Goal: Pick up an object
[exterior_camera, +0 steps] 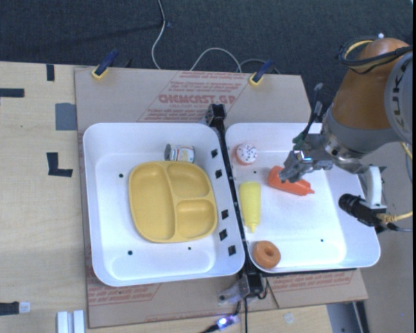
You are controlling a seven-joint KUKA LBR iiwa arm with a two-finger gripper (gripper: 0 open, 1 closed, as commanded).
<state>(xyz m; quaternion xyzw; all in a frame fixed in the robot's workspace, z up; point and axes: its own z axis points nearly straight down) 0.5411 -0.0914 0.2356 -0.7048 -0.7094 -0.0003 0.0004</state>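
Note:
In the right bin (364, 254) lie an orange carrot-shaped toy (296, 184), a yellow bottle-shaped toy (250, 205), a brown doughnut (267, 254) and a small pink-and-white round item (246, 153). My gripper (293, 170) hangs low over the left end of the orange toy, touching or nearly touching it. The gripper body hides part of that toy. I cannot tell whether the toy is gripped.
The left bin (97, 207) holds a yellow divided plate (172, 201) and a small tin (179, 152) behind it. A black divider (225, 186) runs between the bins. A black cable fitting (357, 209) hangs off the arm over the right bin's right rim.

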